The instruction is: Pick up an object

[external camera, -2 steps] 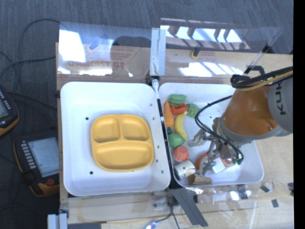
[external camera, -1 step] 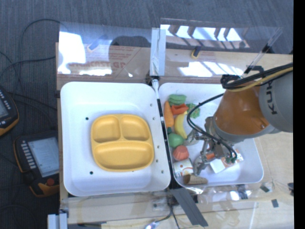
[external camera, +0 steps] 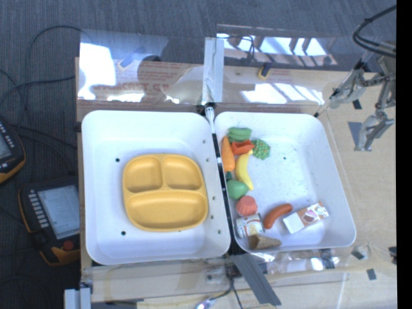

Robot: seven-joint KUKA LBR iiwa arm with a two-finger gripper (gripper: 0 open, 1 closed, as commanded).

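A: White plastic first: the left bin (external camera: 96, 172) bears only a yellow divided plate (external camera: 166, 192), set in its middle. The right bin (external camera: 302, 140) holds all the toy food.

B: And the arm?

A: The gripper (external camera: 372, 124) hangs outside the right bin, just beyond its far right corner, over the bare bench (external camera: 373, 192). Whether it is spread or closed, I cannot tell; it is too small and cluttered there. Nothing shows in it.

B: So everything lies toward the left of it.

A: Yes, left and nearer the camera. Most pieces crowd the bin's left wall: the banana (external camera: 244, 170) and carrot (external camera: 227, 154) lie lengthwise along that wall, touching their neighbours.

B: Awkward to pinch, I judge.

A: The better choice looks like the sausage (external camera: 277, 215), near the bin's near edge. Its long axis runs at a slant, from near-left up to far-right. It has free floor on its far side, though the small carton (external camera: 306, 219) sits just beside its right end.

B: Then the grip should close across that slant, not along it.
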